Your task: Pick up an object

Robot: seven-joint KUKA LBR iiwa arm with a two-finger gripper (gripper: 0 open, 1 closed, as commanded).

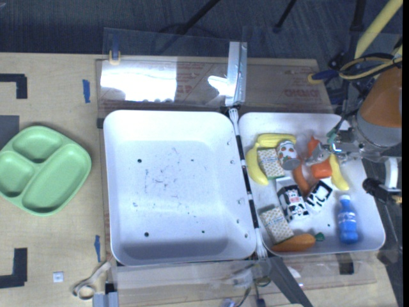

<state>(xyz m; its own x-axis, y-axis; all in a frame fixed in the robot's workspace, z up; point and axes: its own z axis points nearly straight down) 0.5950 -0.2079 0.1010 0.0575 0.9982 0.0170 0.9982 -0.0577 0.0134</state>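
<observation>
My pincer (337, 147) hangs over the far right side of the right bin (377, 238), how wide I cannot tell, just beside the orange object (319, 169) lying among the banana (255, 165), carrot (295, 242) and blue bottle (347, 219).

A yellow banana (258, 163) curves at the right bin's (370, 238) 10 o'clock; a blue bottle (347, 219) lies at 4 o'clock, a carrot (295, 242) flat along its 6 o'clock rim
</observation>
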